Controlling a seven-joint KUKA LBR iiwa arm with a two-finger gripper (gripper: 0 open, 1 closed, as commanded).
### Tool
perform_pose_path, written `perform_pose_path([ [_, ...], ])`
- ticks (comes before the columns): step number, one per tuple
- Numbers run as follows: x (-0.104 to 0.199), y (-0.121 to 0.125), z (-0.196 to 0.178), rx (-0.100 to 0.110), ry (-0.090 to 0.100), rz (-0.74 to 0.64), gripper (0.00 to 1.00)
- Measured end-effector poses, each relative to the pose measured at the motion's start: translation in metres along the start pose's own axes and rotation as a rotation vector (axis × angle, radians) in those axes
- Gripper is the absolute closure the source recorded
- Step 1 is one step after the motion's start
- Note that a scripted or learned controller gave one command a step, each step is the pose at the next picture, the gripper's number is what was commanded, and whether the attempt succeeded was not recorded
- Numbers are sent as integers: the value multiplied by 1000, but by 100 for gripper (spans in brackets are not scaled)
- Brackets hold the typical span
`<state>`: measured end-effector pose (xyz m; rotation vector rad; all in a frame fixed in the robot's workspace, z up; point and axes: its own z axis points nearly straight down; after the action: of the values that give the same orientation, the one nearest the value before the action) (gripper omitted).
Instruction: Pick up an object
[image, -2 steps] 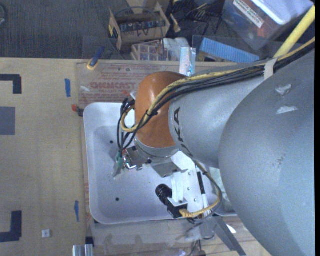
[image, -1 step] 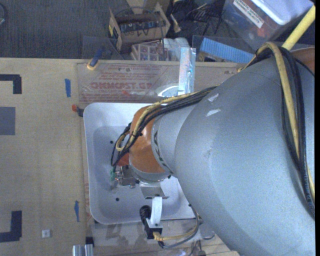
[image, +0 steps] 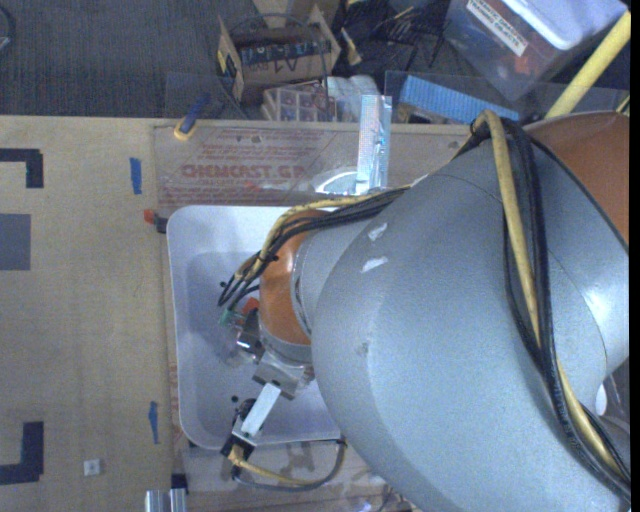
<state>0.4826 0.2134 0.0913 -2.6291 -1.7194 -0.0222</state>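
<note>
One arm (image: 470, 330) blocks my view of the white bin (image: 195, 300); gripper state unreadable, so a blind miss is likely.

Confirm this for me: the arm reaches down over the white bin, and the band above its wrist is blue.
Wrong on the colour. In the camera view the arm does reach down over the white bin, but the band above its wrist is orange, not blue.

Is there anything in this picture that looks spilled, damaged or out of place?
Nothing stands out. The grey arm reaches low into the shallow white bin, hiding most of it; the bare part shows no spill or damage.
</note>
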Motion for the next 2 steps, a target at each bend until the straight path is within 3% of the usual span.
perform_pose_path([
  [1, -41, 18, 0, 2, 1, 253, 0],
  [2, -63, 29, 0, -2, 2, -100, 0],
])
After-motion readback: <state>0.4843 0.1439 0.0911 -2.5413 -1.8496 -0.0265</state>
